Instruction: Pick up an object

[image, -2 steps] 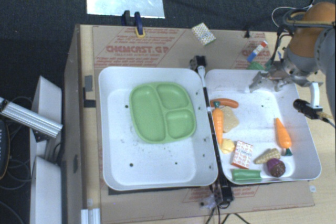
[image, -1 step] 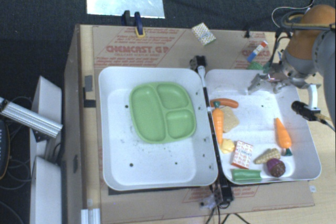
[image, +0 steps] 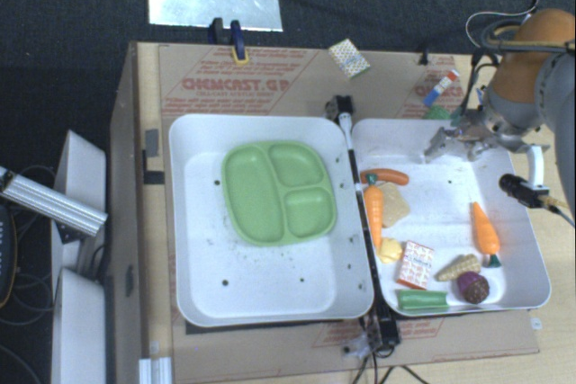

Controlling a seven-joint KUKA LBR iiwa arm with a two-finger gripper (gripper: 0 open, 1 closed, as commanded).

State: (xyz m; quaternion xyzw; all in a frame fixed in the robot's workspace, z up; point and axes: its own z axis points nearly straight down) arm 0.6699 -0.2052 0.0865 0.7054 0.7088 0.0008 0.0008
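Dark carpet surrounds the bench, and I take the green plate as my landmark; it is a three-part plate lying in the left bin, roughly centred there. To the plate's right, past the divider, sits the right bin with all the loose toys; nearest the plate is an upright orange carrot by the divider, with a red-orange sausage just above it and a pale piece touching its right side; a small yellow lump lies below those. Further right and lower than the plate I see a red patterned packet, a green piece along the bin's near wall, a tan corn-like piece and a dark purple ball; a second carrot lies furthest from the plate. My gripper hangs over the right bin's far right corner, well away from the plate and above the toys; I cannot tell how its tips are set, and I see nothing in them.
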